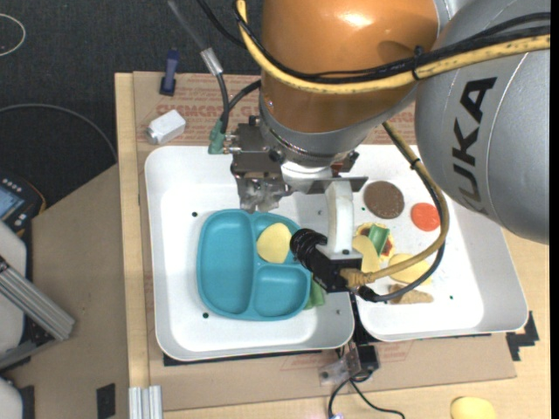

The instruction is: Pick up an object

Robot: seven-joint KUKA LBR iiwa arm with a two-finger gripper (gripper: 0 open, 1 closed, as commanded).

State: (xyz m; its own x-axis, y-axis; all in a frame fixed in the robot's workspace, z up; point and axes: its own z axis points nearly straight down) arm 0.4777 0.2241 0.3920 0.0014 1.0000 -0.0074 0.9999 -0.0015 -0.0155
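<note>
My gripper (297, 197) hangs under the big orange and grey wrist, low over the seam between the two white bins. Just below it a teal divided plate (231, 269) lies in the left bin (166, 234), with a pale yellow rounded piece (273, 243) in the plate's upper right section. The right bin (489, 295) holds a brown disc (384, 199), a red-orange round piece (425, 216), a green piece (377, 234), yellow banana-like pieces (397, 264) and a tan stick (410, 297). The wrist hides the back of both bins.
A black cable plug (314, 264) and a yellow-sleeved cable (437, 234) dangle over the bin seam. A small green item (317, 293) peeks out by the plate's right edge. On the cardboard behind lie a white block (166, 127) and a blue object (169, 72).
</note>
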